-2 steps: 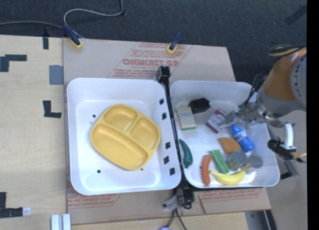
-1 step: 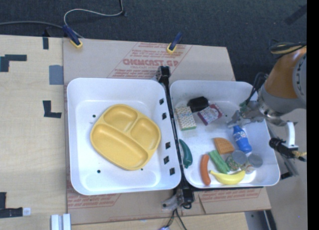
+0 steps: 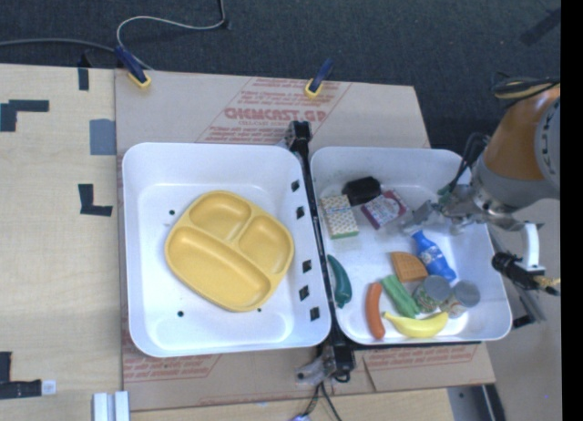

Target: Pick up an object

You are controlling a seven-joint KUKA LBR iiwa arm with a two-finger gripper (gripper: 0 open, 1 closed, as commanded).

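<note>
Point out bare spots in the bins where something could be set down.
Left bin: bare floor rings the yellow tray, widest at its front corners. Right bin: bare centre between the patterned card and blue bottle; its front, by the banana, is crowded.

On the table, the left shallow white bin [image 3: 146, 228] holds a yellow plastic divided tray [image 3: 230, 249] lying flat. The right shallow white bin [image 3: 383, 159] carries a yellow toy banana [image 3: 417, 323], an orange toy carrot [image 3: 374, 310], a green toy pepper [image 3: 339, 281], a blue bottle [image 3: 432, 256] and a black block [image 3: 362, 189]. The grey arm with its orange band [image 3: 524, 141] reaches over this bin's right rim, its pincer [image 3: 426, 216] low just above the blue bottle.
</note>
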